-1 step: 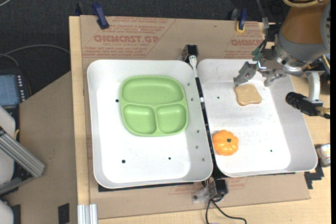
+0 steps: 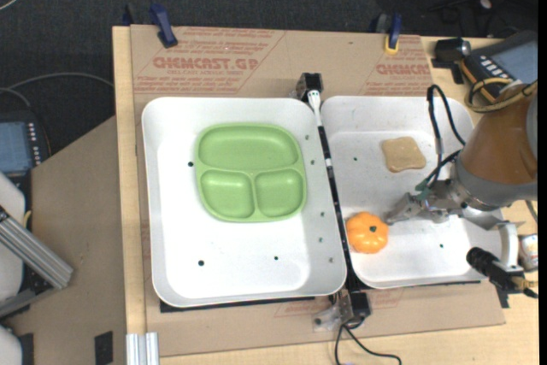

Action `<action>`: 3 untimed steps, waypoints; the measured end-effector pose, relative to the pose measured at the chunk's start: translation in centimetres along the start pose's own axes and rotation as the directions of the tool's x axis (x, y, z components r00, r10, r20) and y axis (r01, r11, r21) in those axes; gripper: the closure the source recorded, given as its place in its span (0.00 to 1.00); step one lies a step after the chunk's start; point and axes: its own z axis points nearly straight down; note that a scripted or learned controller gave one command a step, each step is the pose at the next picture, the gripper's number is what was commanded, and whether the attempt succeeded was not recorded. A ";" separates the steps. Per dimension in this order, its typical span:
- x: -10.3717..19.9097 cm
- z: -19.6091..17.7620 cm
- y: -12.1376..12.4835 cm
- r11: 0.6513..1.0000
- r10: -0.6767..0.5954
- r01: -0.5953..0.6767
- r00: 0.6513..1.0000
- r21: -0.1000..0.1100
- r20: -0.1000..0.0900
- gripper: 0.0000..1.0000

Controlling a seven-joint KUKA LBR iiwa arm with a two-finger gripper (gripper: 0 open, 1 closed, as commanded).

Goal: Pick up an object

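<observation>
An orange pumpkin-shaped toy (image 2: 367,233) lies in the right bin (image 2: 427,269) near its front left corner. A flat tan piece like a slice of bread (image 2: 402,154) rests towards the back of the same bin. My gripper (image 2: 402,212) is low over the right bin, pointing left, its tip just right of the orange toy and slightly above it. Nothing shows in its grasp. The grey arm with its orange band (image 2: 504,158) comes in from the right.
The left bin (image 2: 171,252) holds a green divided plate (image 2: 250,171) in its back half. A black clamp strip (image 2: 325,158) runs between the two bins. Cables (image 2: 440,120) hang over the right bin's far right side.
</observation>
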 end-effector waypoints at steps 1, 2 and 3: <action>-6.3 -0.6 4.8 1.000 -0.009 0.009 1.000 -0.004 -0.010 0.00; -6.6 -18.2 -1.3 1.000 -0.006 0.006 1.000 -0.025 0.010 0.00; -4.3 -41.5 -2.7 0.999 -0.011 0.012 1.000 -0.033 0.011 0.00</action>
